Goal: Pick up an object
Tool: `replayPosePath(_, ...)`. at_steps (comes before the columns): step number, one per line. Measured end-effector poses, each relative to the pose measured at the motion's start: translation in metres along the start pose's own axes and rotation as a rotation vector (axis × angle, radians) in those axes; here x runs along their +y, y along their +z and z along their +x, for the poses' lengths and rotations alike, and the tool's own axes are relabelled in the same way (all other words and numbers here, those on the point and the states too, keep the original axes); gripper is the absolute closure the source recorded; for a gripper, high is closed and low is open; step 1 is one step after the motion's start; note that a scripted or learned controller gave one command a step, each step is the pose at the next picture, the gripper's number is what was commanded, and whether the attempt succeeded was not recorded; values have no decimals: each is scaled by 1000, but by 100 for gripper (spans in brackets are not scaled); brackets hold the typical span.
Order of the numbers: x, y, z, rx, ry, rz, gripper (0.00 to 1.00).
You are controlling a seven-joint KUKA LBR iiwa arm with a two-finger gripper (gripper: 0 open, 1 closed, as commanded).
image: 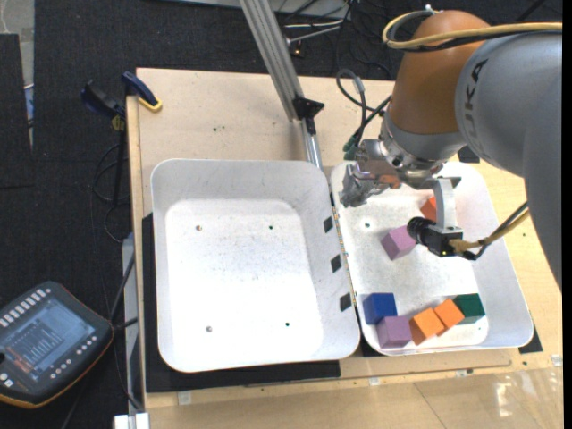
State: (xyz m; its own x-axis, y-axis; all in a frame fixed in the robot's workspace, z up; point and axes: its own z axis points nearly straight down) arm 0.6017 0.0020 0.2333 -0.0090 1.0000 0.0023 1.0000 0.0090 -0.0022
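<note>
My gripper [359, 184] hangs low over the far left corner of the right bin [509, 280], close to the wall shared with the left bin. A purple block [398, 241] lies just right of and nearer than it, apart from it. An orange block [429, 207] sits behind the purple one, partly hidden by a white bracket on the arm. Along the near edge of the right bin lie a blue block [379, 307], a second purple block [393, 331], two orange blocks [427, 323] and a green block [468, 307].
The left bin [237, 257] sits beside the right one. A slanted metal bar [277, 52] ends at the bins' far junction. A blue-and-yellow clamp [134, 92] grips the bench's far left corner. A teach pendant [40, 342] lies off the bench at lower left.
</note>
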Motion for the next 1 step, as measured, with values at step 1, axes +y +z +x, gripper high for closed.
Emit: replayPosePath(1,-2,6,48,-1,1,-1,100)
